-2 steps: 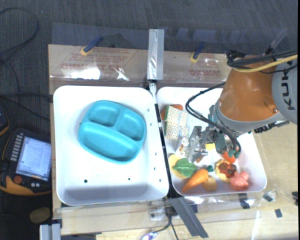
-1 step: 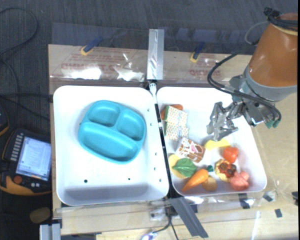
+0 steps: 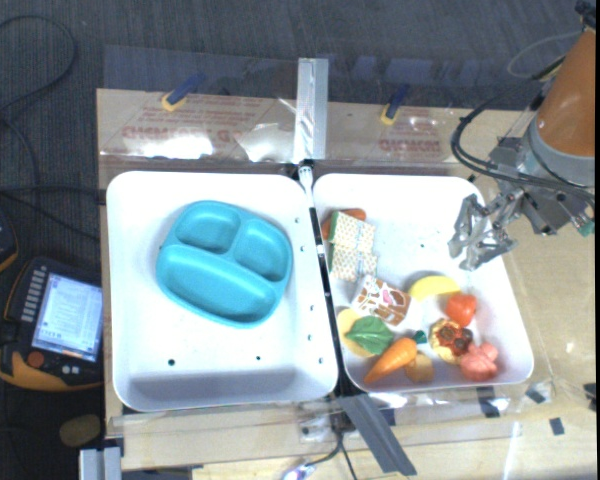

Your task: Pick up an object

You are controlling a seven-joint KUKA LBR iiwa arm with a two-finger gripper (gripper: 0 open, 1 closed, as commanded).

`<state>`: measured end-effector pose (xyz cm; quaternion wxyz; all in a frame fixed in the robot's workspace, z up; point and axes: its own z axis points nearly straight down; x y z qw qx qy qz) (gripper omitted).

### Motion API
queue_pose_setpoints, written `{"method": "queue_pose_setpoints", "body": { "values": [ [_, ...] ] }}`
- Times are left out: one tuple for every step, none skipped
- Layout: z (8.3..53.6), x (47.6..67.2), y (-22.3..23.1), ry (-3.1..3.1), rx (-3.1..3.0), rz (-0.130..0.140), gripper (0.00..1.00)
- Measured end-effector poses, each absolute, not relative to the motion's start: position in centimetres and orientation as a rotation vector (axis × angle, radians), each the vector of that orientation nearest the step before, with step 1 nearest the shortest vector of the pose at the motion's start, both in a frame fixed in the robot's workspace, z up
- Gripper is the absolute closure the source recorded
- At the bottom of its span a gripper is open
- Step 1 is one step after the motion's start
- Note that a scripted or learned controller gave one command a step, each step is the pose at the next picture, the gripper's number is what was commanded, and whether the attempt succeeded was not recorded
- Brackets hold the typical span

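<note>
Carrot [image 3: 392,358] is the likeliest pick you have: orange and tapered, it lies near the front edge of the right bin [image 3: 420,190], long axis slanting, thick end toward the bin's right side and thin tip toward the front-left corner. Just left of it you see a green leafy piece [image 3: 368,334] on a yellow item. Behind these sits a patterned box [image 3: 382,300], and two checkered blocks [image 3: 351,243] stand against the bin's left edge with an orange piece behind them. Toward the right edge you find a lemon wedge [image 3: 435,287], a tomato [image 3: 461,308], a dark-topped pastry [image 3: 450,338] and a pink toy [image 3: 480,360] in the front-right corner. Your gripper [image 3: 478,238] hangs over the bin's right edge, fingers pointing down and spread apart, nothing between them, well apart from the carrot. A blue divided plate [image 3: 225,260] lies in the left bin [image 3: 140,368].
</note>
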<state>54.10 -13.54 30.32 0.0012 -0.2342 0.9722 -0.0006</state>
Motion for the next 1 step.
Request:
{"method": "queue_pose_setpoints", "body": {
  "values": [
    [28.71,53.56,-12.72,3.096,-0.506,0.002,1.0]
  ]
}}
